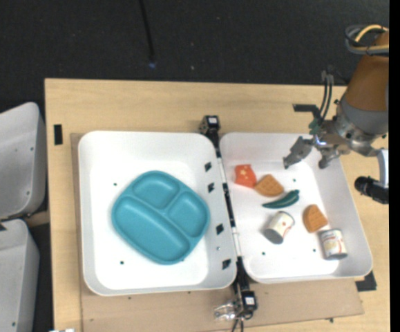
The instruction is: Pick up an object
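**Open gripper above the upper right of the item bin**

We see the gripper (312, 153) at the upper right of the frame, hanging over the top edge of the right bin (348, 206); its two fingers (295, 155) are spread apart with nothing between them; the arm (367, 88) behind it is cut off by the frame's right side, so we cannot follow it further. In the right bin, below and left of the gripper, lies a red block (245, 176), touching or just beside an orange-brown bread-like piece (270, 185); we cannot tell which. A dark green pepper-shaped item (283, 200) lies just below that piece; a small white cup (279, 225) with a grey end lies tipped on its side lower down; a second brown piece (315, 218) sits to its right; a white can (332, 243) with a red label, its print too small to read, lies near the bin's lower right corner. The left bin (96, 254) holds a teal divided plate (160, 216) at a tilt; a grey-white object (6, 164) at the far left is cut off by the frame edge.
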Robot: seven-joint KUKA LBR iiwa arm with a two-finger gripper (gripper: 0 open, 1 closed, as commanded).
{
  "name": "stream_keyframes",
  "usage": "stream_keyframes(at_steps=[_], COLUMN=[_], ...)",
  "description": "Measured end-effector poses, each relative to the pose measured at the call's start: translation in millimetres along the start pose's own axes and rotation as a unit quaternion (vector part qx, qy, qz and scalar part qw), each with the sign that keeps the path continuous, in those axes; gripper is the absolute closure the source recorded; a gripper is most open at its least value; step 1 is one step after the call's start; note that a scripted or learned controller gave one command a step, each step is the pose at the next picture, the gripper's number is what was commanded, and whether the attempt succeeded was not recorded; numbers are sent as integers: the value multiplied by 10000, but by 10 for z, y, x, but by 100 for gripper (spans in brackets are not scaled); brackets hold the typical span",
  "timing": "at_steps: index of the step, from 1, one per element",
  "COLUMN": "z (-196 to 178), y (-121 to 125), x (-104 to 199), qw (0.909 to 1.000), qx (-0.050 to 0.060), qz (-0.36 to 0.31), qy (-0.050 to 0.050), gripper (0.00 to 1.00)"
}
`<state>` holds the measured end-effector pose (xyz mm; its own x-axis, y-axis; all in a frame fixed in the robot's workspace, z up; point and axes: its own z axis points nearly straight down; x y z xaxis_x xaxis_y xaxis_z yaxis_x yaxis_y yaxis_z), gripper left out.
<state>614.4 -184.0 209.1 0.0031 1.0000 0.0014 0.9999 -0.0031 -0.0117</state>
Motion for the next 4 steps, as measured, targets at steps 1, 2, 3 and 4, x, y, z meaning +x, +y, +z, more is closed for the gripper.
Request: stream_keyframes(at_steps=[1, 2, 3, 4], z=[-81, 540, 1028, 862], y=[29, -1, 21, 51], x=[4, 25, 6, -3], qw=[10000, 10000, 10000, 9999], qx=[-65, -41, -84, -135], qz=[-18, -9, 16, 16], qy=[-13, -12, -19, -27], gripper=[0, 0, 0, 100])
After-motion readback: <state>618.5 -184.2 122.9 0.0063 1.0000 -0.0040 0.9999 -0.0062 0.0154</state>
